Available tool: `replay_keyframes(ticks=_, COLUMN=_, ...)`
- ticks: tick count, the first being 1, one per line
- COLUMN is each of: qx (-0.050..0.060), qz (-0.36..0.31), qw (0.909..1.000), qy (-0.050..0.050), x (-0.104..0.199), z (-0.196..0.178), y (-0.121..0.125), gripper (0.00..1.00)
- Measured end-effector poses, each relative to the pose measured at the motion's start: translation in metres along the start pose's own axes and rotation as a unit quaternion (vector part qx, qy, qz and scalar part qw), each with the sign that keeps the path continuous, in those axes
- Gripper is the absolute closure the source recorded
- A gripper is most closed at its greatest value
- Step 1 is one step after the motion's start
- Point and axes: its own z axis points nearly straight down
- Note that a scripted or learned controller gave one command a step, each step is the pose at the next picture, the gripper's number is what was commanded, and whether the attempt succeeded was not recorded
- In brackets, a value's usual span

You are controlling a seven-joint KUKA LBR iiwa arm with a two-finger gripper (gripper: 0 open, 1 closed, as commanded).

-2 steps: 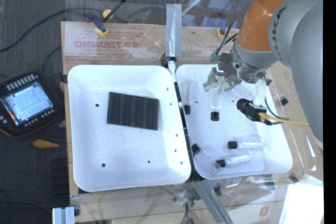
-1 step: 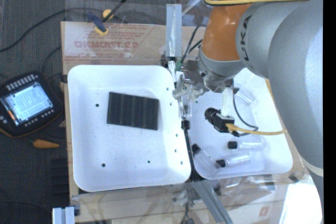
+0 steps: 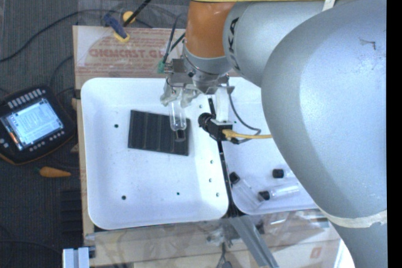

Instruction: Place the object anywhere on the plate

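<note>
A black ribbed rectangular plate (image 3: 147,132) lies flat in the left white bin (image 3: 113,198), a little left of its centre. My gripper (image 3: 178,100) hangs over the plate's right end, pointing down. It is shut on a clear tube (image 3: 177,118), which stands almost upright between the fingers. The tube's dark lower end sits at or just above the plate's right edge; I cannot tell whether it touches. The grey arm with its orange band (image 3: 210,16) hides the bin's back right corner.
The right bin (image 3: 251,205) holds several clear tubes with black caps (image 3: 279,190), partly hidden by the arm. A black and yellow cable (image 3: 217,128) hangs over the divider between the bins. A teach pendant (image 3: 31,122) lies left of the bench.
</note>
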Motion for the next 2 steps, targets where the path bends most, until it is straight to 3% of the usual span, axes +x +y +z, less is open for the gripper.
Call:
replay_keyframes(ticks=1, qx=-0.001, qz=-0.122, qw=0.9925, qy=0.000, x=0.097, z=-0.052, y=-0.016, gripper=1.00)
replay_keyframes(ticks=2, qx=0.001, qz=-0.321, qw=0.9472, qy=0.000, x=0.089, z=-0.010, y=-0.127, gripper=1.00)
